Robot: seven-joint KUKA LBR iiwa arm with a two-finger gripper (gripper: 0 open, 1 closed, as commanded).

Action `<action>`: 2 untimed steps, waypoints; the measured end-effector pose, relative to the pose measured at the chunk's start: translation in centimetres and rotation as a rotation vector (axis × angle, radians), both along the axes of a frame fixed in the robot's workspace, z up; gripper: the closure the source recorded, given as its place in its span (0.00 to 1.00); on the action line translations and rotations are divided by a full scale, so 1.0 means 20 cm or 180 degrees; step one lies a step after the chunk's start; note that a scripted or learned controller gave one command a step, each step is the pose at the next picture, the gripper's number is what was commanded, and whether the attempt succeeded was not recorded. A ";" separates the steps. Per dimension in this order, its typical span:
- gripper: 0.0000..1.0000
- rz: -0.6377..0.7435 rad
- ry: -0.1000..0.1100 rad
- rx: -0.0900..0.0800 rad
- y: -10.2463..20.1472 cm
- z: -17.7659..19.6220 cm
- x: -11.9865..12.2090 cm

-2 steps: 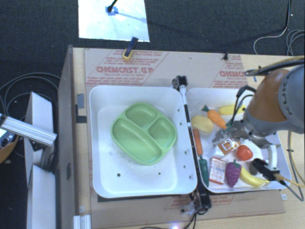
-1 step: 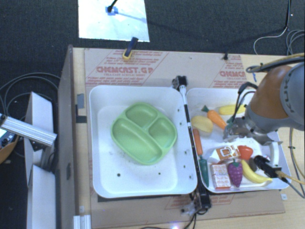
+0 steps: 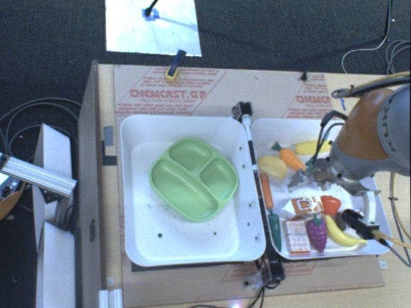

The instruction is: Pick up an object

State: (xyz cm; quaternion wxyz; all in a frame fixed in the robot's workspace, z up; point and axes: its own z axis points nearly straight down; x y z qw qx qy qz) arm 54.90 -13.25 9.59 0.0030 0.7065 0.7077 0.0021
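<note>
- My end effector (image 3: 302,178) hangs low in the right bin (image 3: 379,249), beside the carrot (image 3: 293,158); I can't tell its state.
- I'd centre over the carrot, clear of the potato (image 3: 272,167), before closing.

One fixed overhead view, slanted down across both bins (image 3: 192,249), arm (image 3: 372,133) from right
</note>
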 end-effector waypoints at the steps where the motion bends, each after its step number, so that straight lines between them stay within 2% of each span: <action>1: 0.00 0.0014 0.0030 0.0007 0.05 -0.05 0.49; 2: 1.00 0.0016 0.0010 -0.0001 0.04 0.00 0.48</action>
